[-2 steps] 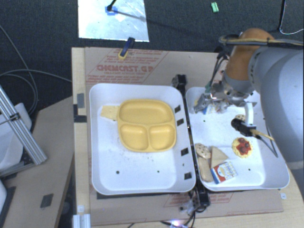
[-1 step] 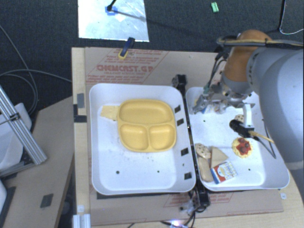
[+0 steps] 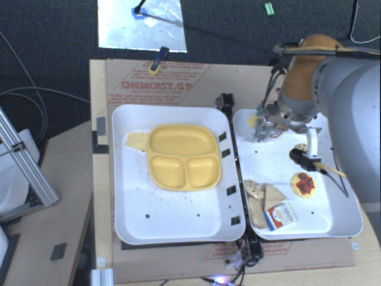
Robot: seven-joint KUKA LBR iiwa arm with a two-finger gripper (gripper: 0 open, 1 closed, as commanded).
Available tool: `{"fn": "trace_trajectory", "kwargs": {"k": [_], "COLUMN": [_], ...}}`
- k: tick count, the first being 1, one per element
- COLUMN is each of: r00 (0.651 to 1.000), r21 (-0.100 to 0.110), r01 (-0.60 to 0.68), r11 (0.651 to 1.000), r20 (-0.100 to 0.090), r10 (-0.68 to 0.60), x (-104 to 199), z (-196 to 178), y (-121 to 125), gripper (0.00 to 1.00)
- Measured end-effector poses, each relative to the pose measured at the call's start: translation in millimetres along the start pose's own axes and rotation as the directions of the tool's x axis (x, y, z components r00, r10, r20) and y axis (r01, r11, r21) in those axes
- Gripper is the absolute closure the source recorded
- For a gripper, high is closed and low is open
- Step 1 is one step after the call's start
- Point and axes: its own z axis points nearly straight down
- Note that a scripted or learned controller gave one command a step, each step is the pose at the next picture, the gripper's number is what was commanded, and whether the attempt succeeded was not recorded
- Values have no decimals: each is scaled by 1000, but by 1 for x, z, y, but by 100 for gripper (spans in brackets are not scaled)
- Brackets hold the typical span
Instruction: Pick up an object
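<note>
In the right bin (image 3: 342,216), nearest me, lie a small carton (image 3: 280,214) and a pizza toy (image 3: 304,184). Farther back in that bin, the hand (image 3: 268,130) hangs low; its grip I cannot tell.

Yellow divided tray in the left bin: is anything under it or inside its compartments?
The yellow tray shows three compartments, all bare. A pale yellow flat piece sticks out from under its left edge, lying on the left bin. How far it runs underneath is hidden by the tray.
</note>
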Motion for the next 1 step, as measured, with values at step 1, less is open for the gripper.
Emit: {"fn": "trace_trajectory", "kwargs": {"k": [1], "r00": [1000], "r21": [-4], "r01": [2], "r11": [1000], "r20": [1], "r10": [-2], "x": [0], "z": [-1], "y": [1], "gripper": [0]}}
